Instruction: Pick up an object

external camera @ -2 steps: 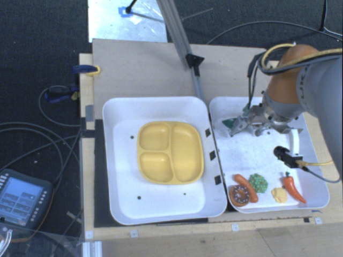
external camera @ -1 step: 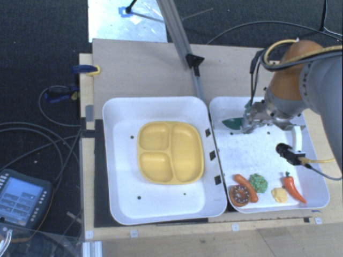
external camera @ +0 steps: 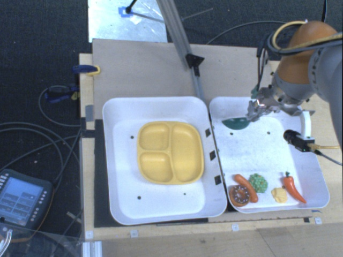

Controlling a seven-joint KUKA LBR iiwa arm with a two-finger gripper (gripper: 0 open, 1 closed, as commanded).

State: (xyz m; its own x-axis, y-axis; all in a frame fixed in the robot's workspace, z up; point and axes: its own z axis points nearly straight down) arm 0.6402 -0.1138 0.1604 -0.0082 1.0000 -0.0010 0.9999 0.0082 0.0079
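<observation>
My gripper (external camera: 255, 112) hangs over the far left corner of the right bin (external camera: 262, 154). A dark green, spoon-like piece (external camera: 235, 123) lies just left of it, its right end touching or tucked under the gripper tip. Whether the piece is gripped is not visible. Along the near edge of the right bin lie a brown doughnut (external camera: 238, 196), a red sausage (external camera: 246, 186), a green broccoli (external camera: 258, 182), a small yellow piece (external camera: 279, 195) and a red chili pepper (external camera: 292, 188).
A yellow divided plate (external camera: 170, 152) lies in the middle of the left bin (external camera: 115, 143). A grey pole (external camera: 179, 33) slants across the bench behind the bins. Cables and a handheld pendant (external camera: 19, 194) lie on the floor at the left.
</observation>
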